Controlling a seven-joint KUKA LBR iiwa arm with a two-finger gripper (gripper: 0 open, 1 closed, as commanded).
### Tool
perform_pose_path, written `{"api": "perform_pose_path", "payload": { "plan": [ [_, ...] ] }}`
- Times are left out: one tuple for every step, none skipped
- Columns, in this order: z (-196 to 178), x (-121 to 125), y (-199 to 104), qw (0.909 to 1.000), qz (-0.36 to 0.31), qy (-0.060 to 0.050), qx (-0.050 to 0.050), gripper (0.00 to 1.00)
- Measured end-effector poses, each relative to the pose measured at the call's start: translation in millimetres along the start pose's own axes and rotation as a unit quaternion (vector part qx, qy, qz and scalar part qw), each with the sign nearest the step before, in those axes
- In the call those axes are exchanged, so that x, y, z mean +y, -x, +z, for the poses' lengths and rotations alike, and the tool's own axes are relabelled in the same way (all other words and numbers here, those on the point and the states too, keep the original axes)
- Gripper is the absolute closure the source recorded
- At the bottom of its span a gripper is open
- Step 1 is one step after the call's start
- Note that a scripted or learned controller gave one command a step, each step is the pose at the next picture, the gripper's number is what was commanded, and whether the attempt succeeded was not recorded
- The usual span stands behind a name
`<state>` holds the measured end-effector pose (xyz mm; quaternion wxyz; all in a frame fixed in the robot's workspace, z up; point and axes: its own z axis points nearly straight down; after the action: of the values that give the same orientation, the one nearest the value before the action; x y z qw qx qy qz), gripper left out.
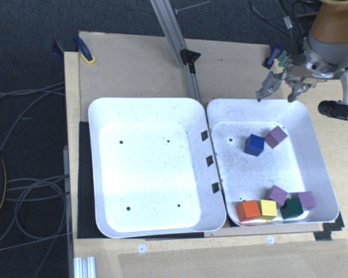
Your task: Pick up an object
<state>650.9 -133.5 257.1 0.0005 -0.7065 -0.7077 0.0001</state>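
Gripper [276, 92] fingers spread apart, holding nothing, above the bin's far rim; blue cube [254, 145] sits below.

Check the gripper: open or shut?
Open: the gripper has its fingers spread apart with nothing between them, above the right white bin's far rim.

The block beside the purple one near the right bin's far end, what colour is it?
Blue block, plain in the camera view, touching or nearly touching the purple block.

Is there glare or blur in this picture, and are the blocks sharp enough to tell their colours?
Camera view: left bin floor is washed out by bright glare; the blue block and orange block stay sharp with clear colours; the gripper looks slightly soft.
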Motion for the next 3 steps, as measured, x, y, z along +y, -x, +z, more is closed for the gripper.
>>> {"api": "perform_pose_path", "payload": {
  "plan": [
    [-0.1,0.0,0.2,1.0,0.0,0.0,0.0,0.0],
    [62.9,-3.3,-2.4,1.0,0.001,-0.003,0.0,0.0],
    [107.7,-7.3,2.7,1.0,0.001,-0.003,0.0,0.0]
  ]
}}
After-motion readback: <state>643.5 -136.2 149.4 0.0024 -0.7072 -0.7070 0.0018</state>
